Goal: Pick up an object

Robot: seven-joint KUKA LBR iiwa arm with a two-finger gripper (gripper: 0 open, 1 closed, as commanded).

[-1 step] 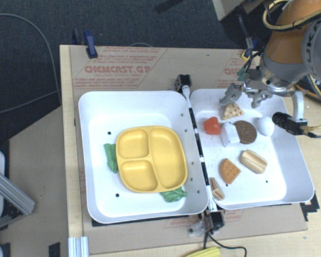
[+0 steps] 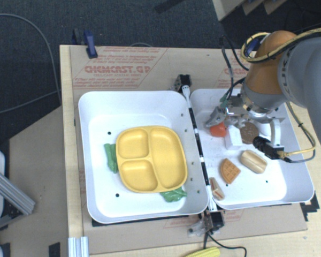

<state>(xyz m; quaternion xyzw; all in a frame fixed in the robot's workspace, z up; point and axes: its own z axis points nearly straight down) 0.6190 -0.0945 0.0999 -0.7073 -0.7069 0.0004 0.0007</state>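
My gripper (image 2: pixel 225 120) hangs low over the upper left part of the right bin (image 2: pixel 289 189), the grey arm with its orange band reaching in from the right. Just below and left of the gripper lies a small red object (image 2: pixel 218 130); I cannot tell whether the gripper touches it. Right of it is a brown round piece (image 2: pixel 249 133). Further toward the front lie a tan bread roll (image 2: pixel 253 161), an orange waffle-like piece (image 2: pixel 230 171) and a small brown piece (image 2: pixel 216 189) by the bin's left wall.
The left bin (image 2: pixel 93 116) holds a yellow divided plate (image 2: pixel 150 158), with a green piece (image 2: pixel 111 157) at its left edge and another green piece (image 2: pixel 174 195) at its front. A black cable (image 2: pixel 267 148) runs from the wrist across the right bin.
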